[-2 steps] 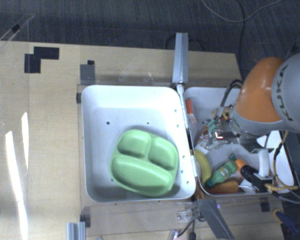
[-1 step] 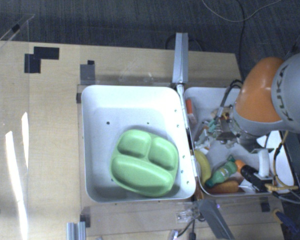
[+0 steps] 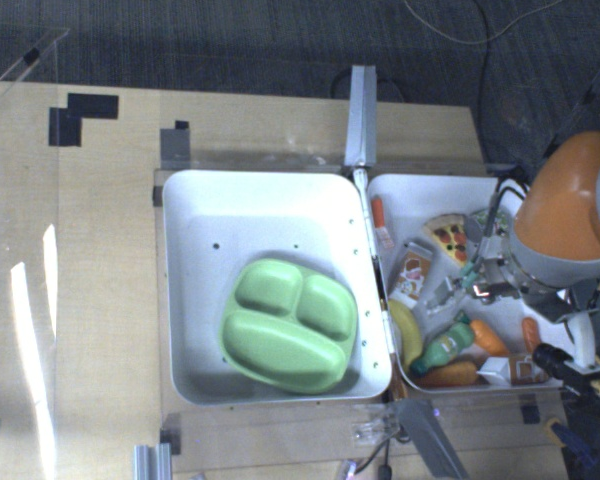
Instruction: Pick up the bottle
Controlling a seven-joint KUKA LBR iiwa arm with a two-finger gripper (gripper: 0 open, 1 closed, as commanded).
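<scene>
I see the jaws (image 3: 467,280) hanging over the middle of the right bin (image 3: 420,183), but the metal is too cluttered against the toys for me to tell whether they are wide or closed; nothing visibly sits between them. The bottle (image 3: 448,344), green with a pale cap end, lies just below and slightly left of them, its long axis slanting from lower left up to the right, beside the banana (image 3: 407,332) and carrot (image 3: 489,338). I judge the next move is a short drop toward me, wrist turned across that slant
</scene>
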